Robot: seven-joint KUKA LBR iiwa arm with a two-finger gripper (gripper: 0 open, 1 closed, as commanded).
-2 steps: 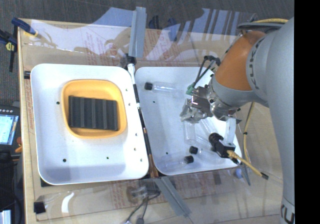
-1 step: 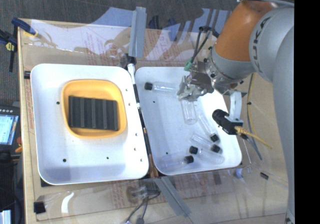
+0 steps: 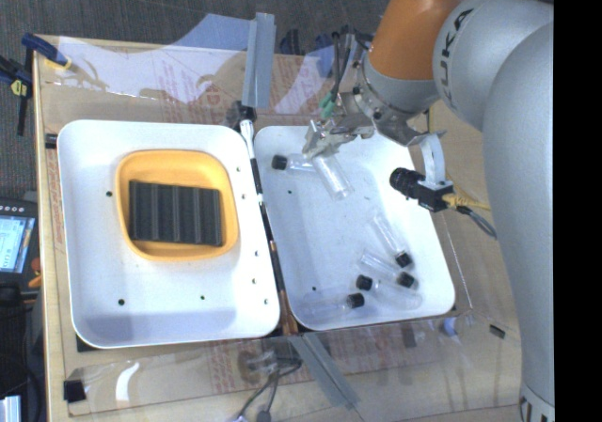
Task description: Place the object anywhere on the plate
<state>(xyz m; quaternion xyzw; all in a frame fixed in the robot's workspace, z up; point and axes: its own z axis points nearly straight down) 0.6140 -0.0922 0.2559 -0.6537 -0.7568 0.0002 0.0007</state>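
Bench (image 3: 188, 378), wooden, one; two shallow white bins set side by side on it.

Right bin (image 3: 301, 279), one, beneath the gripper. Holds clear plastic vials with black caps. A cluster at its near right corner, well apart from the gripper and toward the camera: four caps counted (image 3: 381, 284), the clear bodies overlapping and hard to separate. One further vial (image 3: 296, 164) just beside the gripper on its left, lying flat, cap pointing left. One clear tube (image 3: 334, 180) directly below the fingertips; contact cannot be told.

Left bin (image 3: 85, 232), one, well left of the gripper. Holds one yellow plate (image 3: 141, 171) with a dark ribbed insert (image 3: 179, 213) lying in it.

Gripper (image 3: 324, 140), one, over the far edge of the right bin; fingers spread or pressed together, cannot tell.

Arm (image 3: 489, 63), one, grey with an orange band.
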